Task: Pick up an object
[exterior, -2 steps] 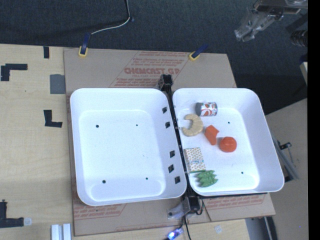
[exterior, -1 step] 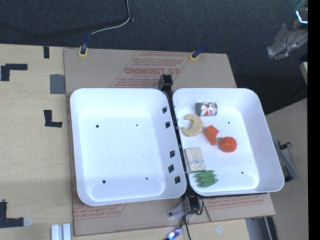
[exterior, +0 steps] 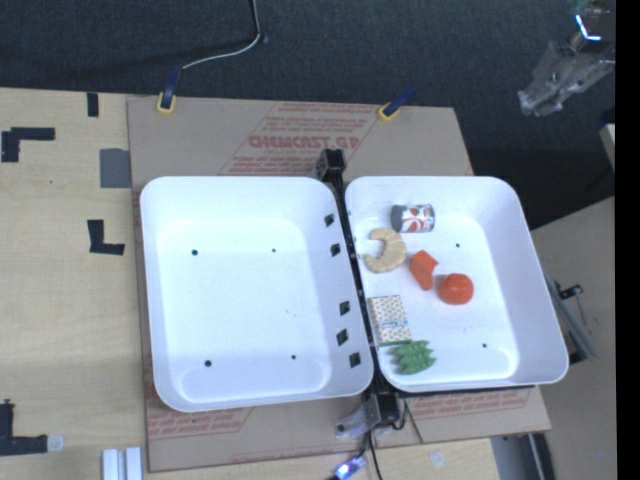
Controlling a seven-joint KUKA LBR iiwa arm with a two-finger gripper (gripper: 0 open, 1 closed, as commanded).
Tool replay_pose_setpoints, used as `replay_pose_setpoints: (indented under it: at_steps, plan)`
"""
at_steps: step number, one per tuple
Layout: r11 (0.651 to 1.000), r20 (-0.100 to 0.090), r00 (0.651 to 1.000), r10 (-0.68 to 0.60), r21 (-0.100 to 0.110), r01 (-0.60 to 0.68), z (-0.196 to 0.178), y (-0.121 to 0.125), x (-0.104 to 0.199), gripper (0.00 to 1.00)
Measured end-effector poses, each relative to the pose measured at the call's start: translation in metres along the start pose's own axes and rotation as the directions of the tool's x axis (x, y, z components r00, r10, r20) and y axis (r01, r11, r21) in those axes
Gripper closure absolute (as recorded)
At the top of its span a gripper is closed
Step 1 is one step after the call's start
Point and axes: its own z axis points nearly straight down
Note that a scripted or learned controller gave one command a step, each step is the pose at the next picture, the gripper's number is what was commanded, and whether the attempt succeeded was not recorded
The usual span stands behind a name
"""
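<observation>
The right bin (exterior: 500, 208) holds several small objects. A small can (exterior: 412, 218) lies on its side near the back. A tan crescent-shaped piece (exterior: 385, 251) sits beside the centre divider. An orange block (exterior: 424, 269) and a red ball (exterior: 456, 289) lie close together in the middle. A patterned flat packet (exterior: 389, 319) and a green leafy toy (exterior: 411, 356) rest near the front left corner. My gripper (exterior: 552, 83) hangs high at the upper right, well outside the bin and far from every object.
The left bin (exterior: 240, 288) stands next to the right one on a brown cardboard sheet (exterior: 300, 138). A white cable (exterior: 225, 53) runs across the dark floor at the back. Black tape marks lie on the wooden bench at left.
</observation>
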Motion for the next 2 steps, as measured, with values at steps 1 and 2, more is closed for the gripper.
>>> replay_pose_setpoints:
  at_steps: [1, 2]
  plan:
    - [1.0, -0.002, 1.0, -0.006, 0.004, 0.006, 0.001, -0.025, 0.081, 1.0]
    - [1.0, 0.001, 1.0, 0.011, 0.017, -0.011, 0.118, -0.06, -0.005, 1.0]
